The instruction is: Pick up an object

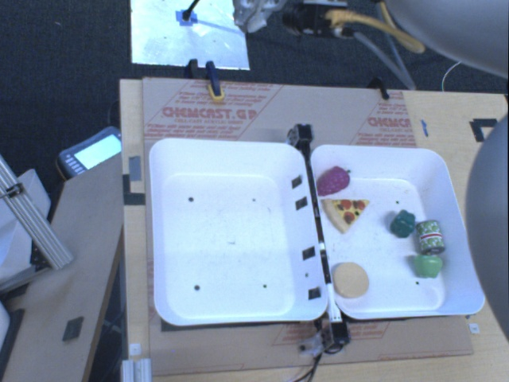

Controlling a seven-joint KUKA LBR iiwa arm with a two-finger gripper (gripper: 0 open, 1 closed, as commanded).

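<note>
The right bin [445,173] holds several small items. A magenta lump [334,181] lies at its back left, with a pizza slice [347,212] just in front of it. A tan round biscuit [350,279] rests near the front left corner. Along the right side sit a dark green piece [402,224], a small labelled can [429,236] and a bright green piece [428,266]. My gripper [254,6] hangs high beyond the back edge of the bench, far from both bins and with nothing seen in it.
The left bin [163,237] stands beside the right one, joined by a black clipped divider [312,221]. A shiny metal plate [187,22] lies on the floor behind. A handheld device [91,153] and an aluminium rail [32,217] sit at the left.
</note>
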